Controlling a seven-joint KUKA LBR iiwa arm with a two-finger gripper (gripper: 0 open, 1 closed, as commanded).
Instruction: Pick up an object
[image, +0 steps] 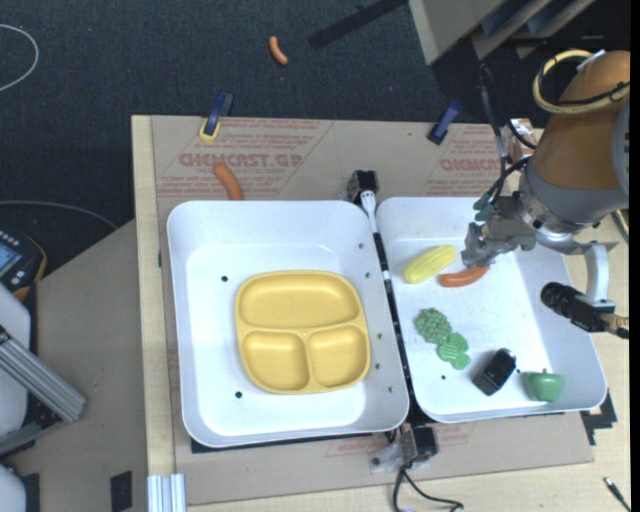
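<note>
Nearest the camera in the right bin (580, 350) lie a green pepper (543, 385) and a black block (494, 371), close together by the front rim, with a bumpy green vegetable (443, 337) a little further in. The left bin (200, 300) holds a yellow divided plate (301, 330) at its middle. Further back in the right bin a yellow corn cob (429, 264) lies beside an orange sausage (464, 276). The pincer (478, 252) is right over the sausage's far end; whether its grip is wide or narrow cannot be told. Beyond the bins, a second orange sausage (229, 181) rests on the tabletop (300, 150).
</note>
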